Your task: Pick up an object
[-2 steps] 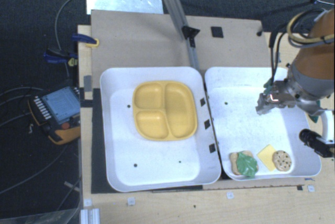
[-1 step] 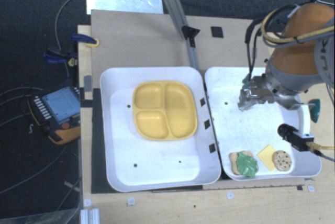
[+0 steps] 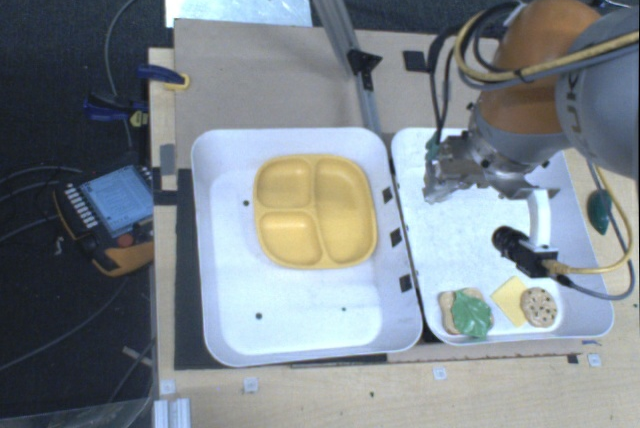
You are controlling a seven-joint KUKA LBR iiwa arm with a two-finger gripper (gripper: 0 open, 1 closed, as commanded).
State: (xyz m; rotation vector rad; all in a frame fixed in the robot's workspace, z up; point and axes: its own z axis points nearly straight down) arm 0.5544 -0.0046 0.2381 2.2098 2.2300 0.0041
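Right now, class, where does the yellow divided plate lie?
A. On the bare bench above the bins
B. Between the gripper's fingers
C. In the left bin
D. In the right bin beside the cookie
C: the yellow divided plate rests inside the left bin, apart from the gripper.

Bench (image 3: 270,66) bears two white bins (image 3: 225,316), side by side.

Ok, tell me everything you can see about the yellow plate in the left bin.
The yellow plate is a rounded-square tray of what looks like smooth plastic, split by raised ridges into three compartments: two smaller ones on the near-left and top-left, one larger on the right. It lies flat, right side up, on the floor of the left bin, toward its upper middle. All three compartments look bare. Nothing else touches it.
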